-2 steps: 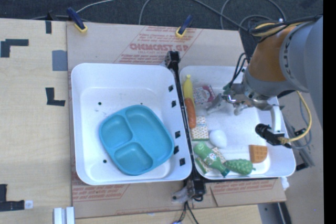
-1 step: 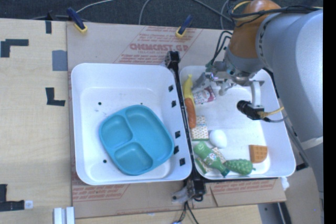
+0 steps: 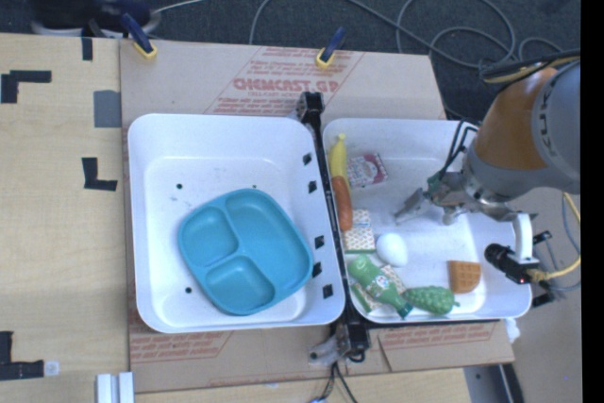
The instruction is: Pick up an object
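Over the right bin (image 3: 429,135) the gripper (image 3: 427,200) hangs with its two fingers spread open and nothing between them, above a bare patch of the bin floor. Along that bin's left wall lie a banana (image 3: 337,157) and a carrot (image 3: 343,201), with a small packet (image 3: 366,170) just beside them. Nearer sit a white egg (image 3: 392,249), a green pouch (image 3: 375,279), a green pickle (image 3: 429,299) and an orange piece of toast (image 3: 463,277). A blue divided plate (image 3: 244,249) lies in the left bin (image 3: 151,156).
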{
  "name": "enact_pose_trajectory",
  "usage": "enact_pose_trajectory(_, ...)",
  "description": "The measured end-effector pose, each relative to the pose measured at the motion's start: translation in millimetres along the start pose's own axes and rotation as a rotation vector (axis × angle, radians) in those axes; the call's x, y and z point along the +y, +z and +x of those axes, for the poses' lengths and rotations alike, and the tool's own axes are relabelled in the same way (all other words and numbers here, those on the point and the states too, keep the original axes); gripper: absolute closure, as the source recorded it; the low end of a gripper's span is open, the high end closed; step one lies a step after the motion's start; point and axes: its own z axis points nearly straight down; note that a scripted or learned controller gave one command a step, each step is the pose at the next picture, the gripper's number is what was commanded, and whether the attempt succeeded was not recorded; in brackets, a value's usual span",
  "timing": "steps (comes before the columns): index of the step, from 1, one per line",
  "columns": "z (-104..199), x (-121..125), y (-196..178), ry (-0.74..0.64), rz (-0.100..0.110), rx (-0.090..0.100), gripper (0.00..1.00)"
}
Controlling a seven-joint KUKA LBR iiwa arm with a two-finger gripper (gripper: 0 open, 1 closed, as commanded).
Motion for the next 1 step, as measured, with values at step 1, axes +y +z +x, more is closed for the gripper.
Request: enact_pose_trajectory(1, 75.0, 92.9, -4.1, -0.001, -0.004, -0.004, 0.00)
